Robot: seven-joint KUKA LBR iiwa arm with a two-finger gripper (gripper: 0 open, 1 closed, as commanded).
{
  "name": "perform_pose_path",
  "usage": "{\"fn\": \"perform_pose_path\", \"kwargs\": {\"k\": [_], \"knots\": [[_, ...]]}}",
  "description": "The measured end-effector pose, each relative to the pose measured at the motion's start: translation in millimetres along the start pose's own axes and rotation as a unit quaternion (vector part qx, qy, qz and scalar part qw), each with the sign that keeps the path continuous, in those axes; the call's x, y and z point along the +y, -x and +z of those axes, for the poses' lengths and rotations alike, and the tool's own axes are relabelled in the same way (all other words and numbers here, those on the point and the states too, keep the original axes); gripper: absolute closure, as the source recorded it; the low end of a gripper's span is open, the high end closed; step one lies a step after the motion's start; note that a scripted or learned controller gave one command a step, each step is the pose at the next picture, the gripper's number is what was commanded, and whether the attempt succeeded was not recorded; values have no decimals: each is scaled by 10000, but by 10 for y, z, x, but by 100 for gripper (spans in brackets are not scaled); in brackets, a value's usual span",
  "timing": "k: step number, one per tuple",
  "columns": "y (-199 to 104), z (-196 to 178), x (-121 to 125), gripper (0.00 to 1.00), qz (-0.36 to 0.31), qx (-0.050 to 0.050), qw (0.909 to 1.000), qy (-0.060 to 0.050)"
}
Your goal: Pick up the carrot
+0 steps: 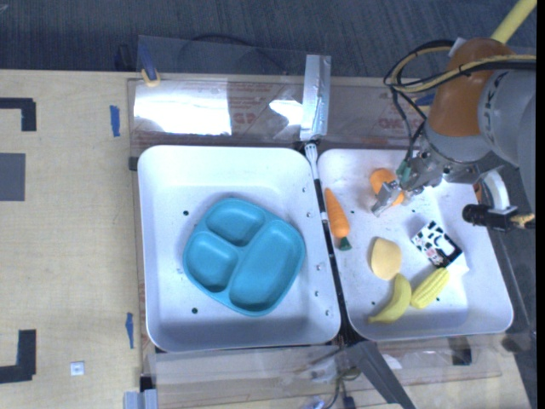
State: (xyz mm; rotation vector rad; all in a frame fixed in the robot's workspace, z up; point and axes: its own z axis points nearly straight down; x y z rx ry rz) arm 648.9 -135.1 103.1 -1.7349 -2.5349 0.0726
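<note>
The carrot (338, 218), orange with a small green tip at its near end, lies in the right bin (485, 313) along its left wall, pointing toward the back. My gripper (391, 195) hangs over the back part of that bin, about a hand's width to the right of the carrot and apart from it. It is right next to a small round orange object (379, 180), and nothing is visibly held in it.
In the right bin, a yellow rounded fruit (385, 257), a banana (392, 301), a corn cob (430, 286) and a black-and-white box (437, 244) lie nearer the front. The left bin (162, 186) holds a blue divided plate (245, 254).
</note>
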Motion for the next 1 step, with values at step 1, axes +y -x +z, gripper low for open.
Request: {"fn": "perform_pose_path", "kwargs": {"k": [1], "knots": [[-883,-869,315,100,-494,-176,9977,422]]}}
